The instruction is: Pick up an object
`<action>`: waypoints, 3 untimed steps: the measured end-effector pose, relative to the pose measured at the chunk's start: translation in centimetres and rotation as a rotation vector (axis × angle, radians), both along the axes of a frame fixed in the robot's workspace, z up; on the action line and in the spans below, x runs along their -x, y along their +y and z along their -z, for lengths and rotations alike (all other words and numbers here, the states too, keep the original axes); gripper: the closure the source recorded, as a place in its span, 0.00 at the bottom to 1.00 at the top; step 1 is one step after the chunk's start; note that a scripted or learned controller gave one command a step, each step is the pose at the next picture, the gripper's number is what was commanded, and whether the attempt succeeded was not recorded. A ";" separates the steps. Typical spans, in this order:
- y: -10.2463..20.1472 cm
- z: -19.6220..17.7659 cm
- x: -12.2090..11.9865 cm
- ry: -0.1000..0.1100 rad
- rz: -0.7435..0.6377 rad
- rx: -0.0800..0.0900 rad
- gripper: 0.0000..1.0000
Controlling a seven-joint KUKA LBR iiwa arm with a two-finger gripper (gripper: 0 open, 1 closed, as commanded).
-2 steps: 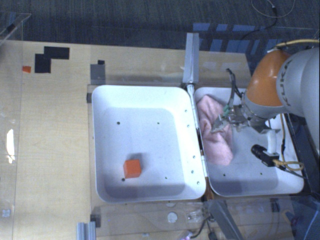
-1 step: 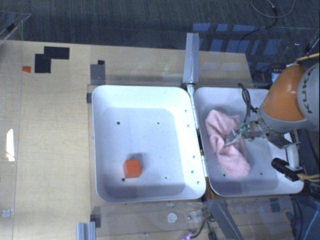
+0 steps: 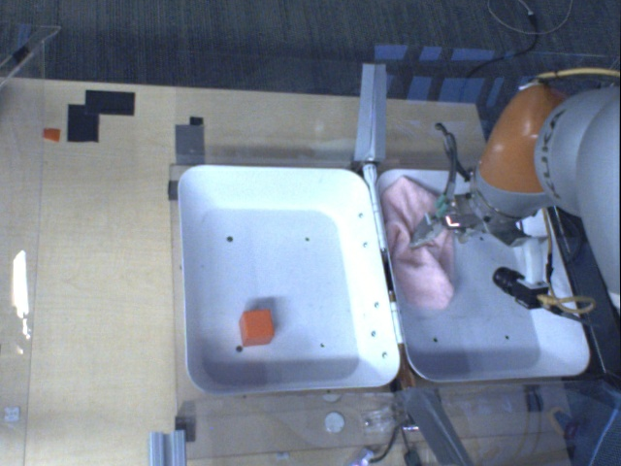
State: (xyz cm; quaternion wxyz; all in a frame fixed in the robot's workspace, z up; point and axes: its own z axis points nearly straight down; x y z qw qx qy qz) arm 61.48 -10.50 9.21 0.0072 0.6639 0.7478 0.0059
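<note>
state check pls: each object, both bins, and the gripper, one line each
orange block: resting flat on the floor of the left bin, near its front, untouched.
pink cloth: crumpled, lying along the left wall of the right bin.
gripper: low over the pink cloth; grasp not discernible.
left bin: holds the orange block.
right bin: holds the pink cloth.

Grey arm [image 3: 572, 153] reaching in from the right, orange band above wrist, gripper [image 3: 432, 229] low, pointing left

soft, even light; slightly blurry, faint shadows.
</note>
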 end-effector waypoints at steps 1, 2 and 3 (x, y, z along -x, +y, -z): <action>-3.0 0.1 -3.4 0.003 -0.020 0.001 0.00; -2.8 -1.3 -3.7 -0.005 -0.027 0.002 1.00; -2.8 -1.3 -3.7 -0.005 -0.028 0.002 0.00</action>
